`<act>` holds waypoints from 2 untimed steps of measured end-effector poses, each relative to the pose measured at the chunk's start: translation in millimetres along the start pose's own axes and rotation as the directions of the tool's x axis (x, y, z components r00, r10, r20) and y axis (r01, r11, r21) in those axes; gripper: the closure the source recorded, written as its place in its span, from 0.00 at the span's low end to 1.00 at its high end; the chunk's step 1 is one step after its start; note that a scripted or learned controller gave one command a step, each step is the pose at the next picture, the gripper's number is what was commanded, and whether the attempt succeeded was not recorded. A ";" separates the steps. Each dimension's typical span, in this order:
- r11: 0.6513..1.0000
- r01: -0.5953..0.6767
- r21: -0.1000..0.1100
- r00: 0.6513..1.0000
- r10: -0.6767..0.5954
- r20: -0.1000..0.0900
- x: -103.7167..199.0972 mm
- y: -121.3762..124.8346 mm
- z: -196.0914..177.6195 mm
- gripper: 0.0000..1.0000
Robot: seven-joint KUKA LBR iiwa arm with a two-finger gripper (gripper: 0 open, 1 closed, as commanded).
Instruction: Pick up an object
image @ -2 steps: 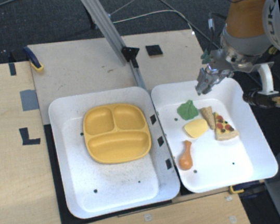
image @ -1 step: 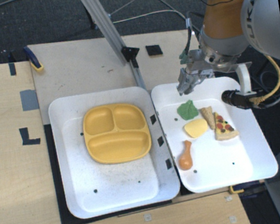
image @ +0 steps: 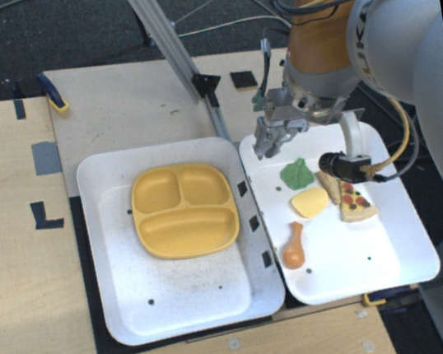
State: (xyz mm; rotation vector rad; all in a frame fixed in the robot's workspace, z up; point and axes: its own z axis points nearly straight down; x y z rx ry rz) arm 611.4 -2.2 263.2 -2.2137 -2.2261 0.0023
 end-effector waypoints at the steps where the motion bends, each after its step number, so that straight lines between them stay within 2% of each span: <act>1: 1.000 0.000 -0.002 1.000 0.000 0.000 44.6 12.3 3.5 1.00; 2: 1.000 0.001 -0.002 1.000 -0.001 0.000 100.2 22.9 6.2 1.00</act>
